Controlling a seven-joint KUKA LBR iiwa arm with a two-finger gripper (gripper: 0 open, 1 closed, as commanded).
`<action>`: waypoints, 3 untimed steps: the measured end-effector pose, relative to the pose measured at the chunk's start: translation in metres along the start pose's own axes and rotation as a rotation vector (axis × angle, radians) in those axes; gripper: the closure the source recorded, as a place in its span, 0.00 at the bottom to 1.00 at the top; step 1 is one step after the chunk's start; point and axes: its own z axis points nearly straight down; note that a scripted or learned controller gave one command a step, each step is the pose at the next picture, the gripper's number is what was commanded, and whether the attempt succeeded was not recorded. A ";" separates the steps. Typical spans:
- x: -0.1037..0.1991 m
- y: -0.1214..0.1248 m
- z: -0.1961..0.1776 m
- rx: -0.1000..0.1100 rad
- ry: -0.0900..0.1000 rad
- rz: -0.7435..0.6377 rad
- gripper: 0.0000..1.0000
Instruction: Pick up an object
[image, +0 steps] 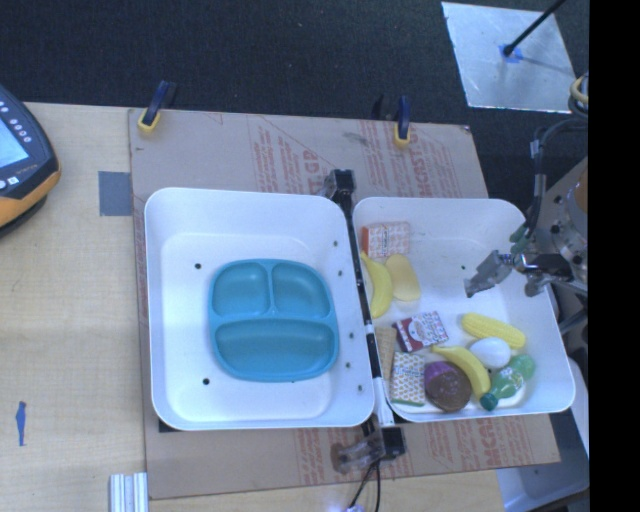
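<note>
Figure: bench with two shallow white bins, seen from above at a slant. The left bin (170, 300) holds a blue divided plate (273, 320) near its middle. The right bin (450, 215) holds all the loose items, so it serves as the landmark here.

Along the right bin's left wall lie a small orange-and-white packet (386, 239), a banana (379, 288) and, touching it, a pale yellow block (404, 278). Toward the bin's near edge sit a red-and-white packet (421, 331), a patterned packet (408, 378), a dark purple round fruit (447, 386), a second banana (469, 366), a white egg (490, 352), a corn cob (492, 329) and a green bottle (508, 381), all crowded together, several touching.

The gripper (490, 275) hangs over the bare floor of the right bin near its right wall, above and apart from the corn cob. Its fingers look slightly spread with nothing between them, though the shapes are small and dim.

Judged step: approach, with no item chosen by contact yet. The corn cob is the nearest candidate. A sound pick would likely centre the fingers across the cob's short width, descend straight, and close only once both fingers flank it. The egg just beside it could be nudged or pinched along; the pair by the left wall offers looser spacing.
</note>
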 end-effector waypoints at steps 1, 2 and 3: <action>0.013 -0.032 0.171 0.006 0.002 0.001 0.00; -0.040 0.033 -0.005 -0.022 -0.009 0.001 0.00; -0.034 -0.004 0.159 -0.013 -0.002 0.001 0.00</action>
